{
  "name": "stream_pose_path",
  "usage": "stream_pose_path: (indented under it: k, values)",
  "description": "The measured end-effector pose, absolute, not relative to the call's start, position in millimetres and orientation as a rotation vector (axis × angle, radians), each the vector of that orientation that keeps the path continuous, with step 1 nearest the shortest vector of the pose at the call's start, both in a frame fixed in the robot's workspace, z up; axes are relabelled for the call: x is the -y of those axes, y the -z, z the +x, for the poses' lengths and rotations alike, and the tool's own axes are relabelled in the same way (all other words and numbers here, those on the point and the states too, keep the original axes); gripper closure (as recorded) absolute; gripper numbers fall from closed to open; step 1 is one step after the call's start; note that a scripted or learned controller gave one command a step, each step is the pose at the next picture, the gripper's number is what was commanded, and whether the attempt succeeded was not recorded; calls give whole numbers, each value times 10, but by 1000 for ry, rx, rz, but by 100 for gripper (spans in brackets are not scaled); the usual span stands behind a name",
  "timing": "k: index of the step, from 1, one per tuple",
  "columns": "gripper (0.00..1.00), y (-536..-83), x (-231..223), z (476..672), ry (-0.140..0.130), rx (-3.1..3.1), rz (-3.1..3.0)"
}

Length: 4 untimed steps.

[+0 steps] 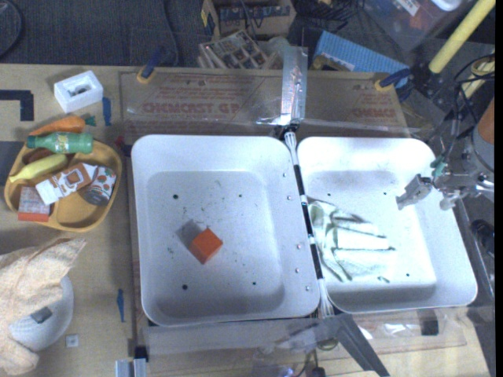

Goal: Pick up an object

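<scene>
The gripper (428, 193) hung with fingers apart and empty over the right bin's (456, 289) right edge, the cube (207, 245) unreached in the left bin (149, 210).

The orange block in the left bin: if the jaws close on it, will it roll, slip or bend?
The orange block looks like a small cube with flat faces, so it probably sits still and does not roll. It seems stiff and likely light. Its smooth sides might slide on the white left bin if pushed.
</scene>
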<state>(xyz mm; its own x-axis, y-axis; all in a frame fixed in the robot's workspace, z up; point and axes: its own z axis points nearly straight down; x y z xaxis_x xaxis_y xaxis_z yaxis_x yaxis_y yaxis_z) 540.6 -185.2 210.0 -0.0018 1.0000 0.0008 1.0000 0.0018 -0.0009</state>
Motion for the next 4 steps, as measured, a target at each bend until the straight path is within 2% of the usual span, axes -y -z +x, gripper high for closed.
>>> stream_pose_path:
  k: [1,2,3,4]
  values:
    - [0,-904,1360,5241,11,2260,-2198]
    - [100,-1008,1364,5250,18,2258,-2203]
    - [0,-1008,1367,5249,17,2258,-2203]
    - [0,-904,1271,5282,8,2339,-2114]
